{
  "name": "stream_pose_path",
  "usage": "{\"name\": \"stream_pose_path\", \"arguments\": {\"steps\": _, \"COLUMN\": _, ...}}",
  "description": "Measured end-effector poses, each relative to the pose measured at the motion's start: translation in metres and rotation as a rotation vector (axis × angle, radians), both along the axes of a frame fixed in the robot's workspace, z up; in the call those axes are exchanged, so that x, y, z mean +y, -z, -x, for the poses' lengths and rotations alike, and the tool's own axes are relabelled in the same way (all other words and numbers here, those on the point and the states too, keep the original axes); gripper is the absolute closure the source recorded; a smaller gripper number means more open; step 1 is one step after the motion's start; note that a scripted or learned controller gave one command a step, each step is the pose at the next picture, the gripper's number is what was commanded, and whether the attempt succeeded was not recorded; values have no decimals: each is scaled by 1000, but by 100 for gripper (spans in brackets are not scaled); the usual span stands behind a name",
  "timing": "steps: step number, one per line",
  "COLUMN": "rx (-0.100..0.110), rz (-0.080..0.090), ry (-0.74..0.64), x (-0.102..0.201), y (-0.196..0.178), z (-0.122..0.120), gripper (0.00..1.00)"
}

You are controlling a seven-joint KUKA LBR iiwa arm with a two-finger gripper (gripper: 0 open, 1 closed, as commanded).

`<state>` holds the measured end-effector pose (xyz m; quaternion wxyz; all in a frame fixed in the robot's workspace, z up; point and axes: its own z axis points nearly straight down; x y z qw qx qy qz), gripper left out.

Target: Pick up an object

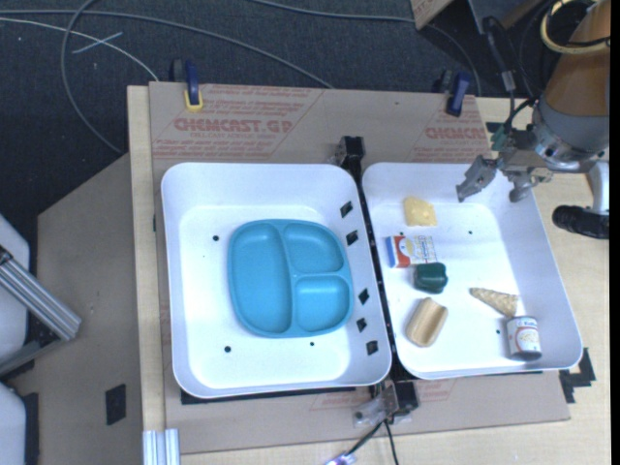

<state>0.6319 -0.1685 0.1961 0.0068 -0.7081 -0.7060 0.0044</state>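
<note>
While the pincer (496,179) hangs over the top right edge of the right bin (542,260), its two fingers are spread apart with nothing between them. Just below it in that bin lie a yellow block (419,211), a small card (414,250), a dark green lump (431,278), a tan roll (425,321), a cone shape (495,300) and a little jar (524,337). A blue plate (290,277) sits in the left bin (194,221) on the surface (145,163)

At the centre left of the frame we see a blue divided plate (291,277) lying in the left white bin (184,211). Two blue clamps (193,83) grip the board's (107,260) top edge, and grey cables (107,27) trail across the upper left.
</note>
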Motion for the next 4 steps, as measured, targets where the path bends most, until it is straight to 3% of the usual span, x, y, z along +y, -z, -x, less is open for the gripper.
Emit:
{"name": "stream_pose_path", "arguments": {"steps": 1, "rx": -15, "rz": 3, "ry": -3, "x": 0, "y": -9, "z": -3, "gripper": 0}}
{"name": "stream_pose_path", "arguments": {"steps": 3, "rx": -13, "rz": 2, "ry": -4, "x": 6, "y": 104, "z": -4, "gripper": 0}}
{"name": "stream_pose_path", "arguments": {"steps": 4, "rx": -17, "rz": 3, "ry": -4, "x": 6, "y": 91, "z": -5, "gripper": 100}}
